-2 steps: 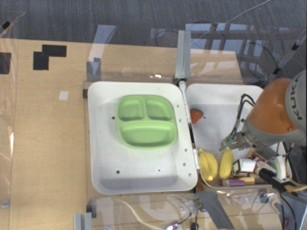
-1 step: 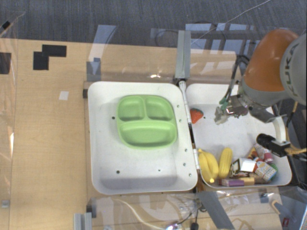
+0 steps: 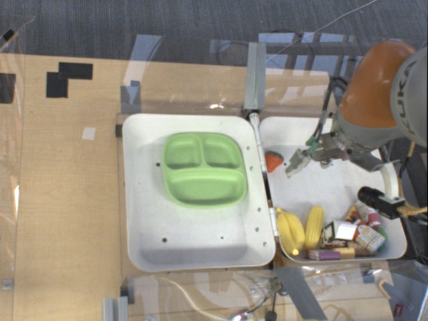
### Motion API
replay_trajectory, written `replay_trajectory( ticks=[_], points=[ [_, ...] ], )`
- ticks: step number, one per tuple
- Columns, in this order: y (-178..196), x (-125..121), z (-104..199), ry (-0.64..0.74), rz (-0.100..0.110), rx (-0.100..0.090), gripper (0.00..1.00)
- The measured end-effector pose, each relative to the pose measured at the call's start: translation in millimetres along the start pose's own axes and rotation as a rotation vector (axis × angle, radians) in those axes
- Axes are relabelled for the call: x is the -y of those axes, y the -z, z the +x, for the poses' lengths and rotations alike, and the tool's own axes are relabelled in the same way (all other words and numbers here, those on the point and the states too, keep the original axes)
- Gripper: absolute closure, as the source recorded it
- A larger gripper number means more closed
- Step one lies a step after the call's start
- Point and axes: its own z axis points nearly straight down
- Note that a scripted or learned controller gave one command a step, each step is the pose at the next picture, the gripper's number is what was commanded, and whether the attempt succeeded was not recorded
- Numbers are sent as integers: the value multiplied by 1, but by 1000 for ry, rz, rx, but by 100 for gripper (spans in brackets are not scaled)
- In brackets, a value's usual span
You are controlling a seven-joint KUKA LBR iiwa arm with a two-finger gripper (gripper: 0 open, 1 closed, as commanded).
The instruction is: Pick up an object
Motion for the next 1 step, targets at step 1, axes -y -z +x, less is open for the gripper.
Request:
replay_trajectory(
  ticks=[1],
  points=[
    [-115, 8, -39, 66, -2, 0, 0]
  ],
)
